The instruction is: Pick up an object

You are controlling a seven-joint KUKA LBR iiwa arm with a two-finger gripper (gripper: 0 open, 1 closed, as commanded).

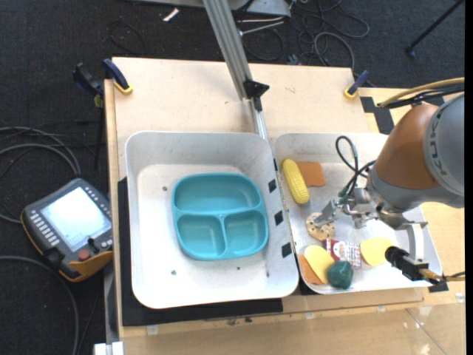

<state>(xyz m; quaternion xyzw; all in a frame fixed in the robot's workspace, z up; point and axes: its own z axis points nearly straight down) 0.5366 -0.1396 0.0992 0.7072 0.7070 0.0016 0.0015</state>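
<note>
A pale wooden bench top (192,95) stands on a dark, speckled carpet floor (52,21). Black cables (325,35) loop over the floor beyond the bench's far edge, and more trail at its left. Yellow-and-blue clamps (118,76) grip the bench's far left and far right corners (355,84). A grey metal pole (229,39) slants up from the middle of the bench. On the floor by the bench's left edge lies a grey and orange handheld control pendant with a lit screen (70,228).
</note>
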